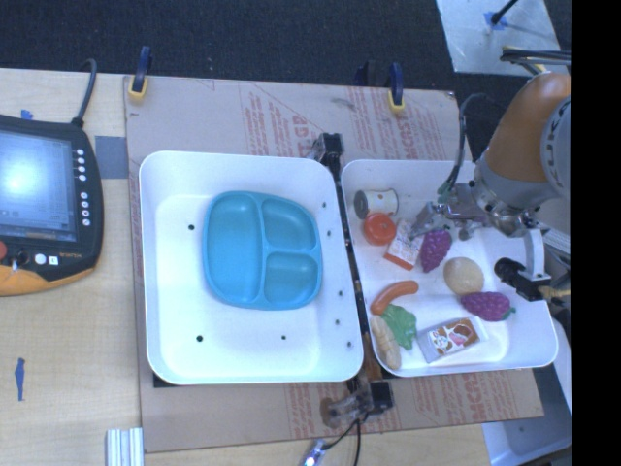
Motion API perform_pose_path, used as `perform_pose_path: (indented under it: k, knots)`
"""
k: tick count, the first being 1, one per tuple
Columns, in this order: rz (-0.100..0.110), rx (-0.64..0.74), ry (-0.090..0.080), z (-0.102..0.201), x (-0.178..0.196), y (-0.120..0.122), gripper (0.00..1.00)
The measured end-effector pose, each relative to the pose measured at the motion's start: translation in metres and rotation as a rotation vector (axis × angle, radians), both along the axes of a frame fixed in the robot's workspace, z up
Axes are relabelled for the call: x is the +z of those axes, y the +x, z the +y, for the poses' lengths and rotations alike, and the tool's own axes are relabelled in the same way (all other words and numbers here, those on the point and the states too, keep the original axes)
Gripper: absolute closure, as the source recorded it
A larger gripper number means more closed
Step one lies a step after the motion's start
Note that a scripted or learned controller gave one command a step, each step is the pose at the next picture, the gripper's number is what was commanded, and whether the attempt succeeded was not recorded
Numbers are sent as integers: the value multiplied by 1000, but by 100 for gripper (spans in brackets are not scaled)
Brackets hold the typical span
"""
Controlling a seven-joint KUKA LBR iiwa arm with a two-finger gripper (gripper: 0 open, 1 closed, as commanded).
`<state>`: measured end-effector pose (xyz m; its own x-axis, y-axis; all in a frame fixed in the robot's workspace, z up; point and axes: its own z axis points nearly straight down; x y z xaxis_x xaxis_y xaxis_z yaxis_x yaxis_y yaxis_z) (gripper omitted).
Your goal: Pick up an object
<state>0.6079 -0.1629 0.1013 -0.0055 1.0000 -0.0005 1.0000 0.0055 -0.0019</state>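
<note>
Picking up one object cleanly from the right bin (543, 357) means choosing a piece with room around it, and the camera view suggests the potato (464, 275) or the purple grape bunch (488, 306) near the bin's right side as fair candidates, since each lies slightly apart from its neighbours. The crowded lower-left cluster (a hot dog (393, 294), a green broccoli piece (401, 324), a corn cob (385, 343) and a flat snack packet (450, 339)) would probably foul the claw on a neighbour. A straight descent centred over the chosen piece, with the closing line across its narrow width, seems the safest approach.

Other pieces lie in the upper part of that bin: a small can (377, 202) on its side, a red tomato (380, 228) just below it, a red-and-white packet (402, 251), and a second purple bunch (435, 248) beside it.

The gripper (448, 217) sits low over the upper middle of the right bin, close above the second purple bunch. Dark metal parts blur together there, so how far the claw is spread cannot be told, and nothing can be seen held in it.

The left bin (175, 348) carries a blue divided plate (262, 250), well apart from the arm.
</note>
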Motion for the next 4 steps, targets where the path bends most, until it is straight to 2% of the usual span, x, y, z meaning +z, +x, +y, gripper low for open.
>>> perform_pose_path:
  k: [1,2,3,4]
  knots:
    - [-11,0,-1,-5,-4,-17,0]
    - [-7,0,-2,46,-5,-35,0]
    - [-5,4,-1,46,5,-34,100]
    - [-4,5,-1,46,5,-34,0]
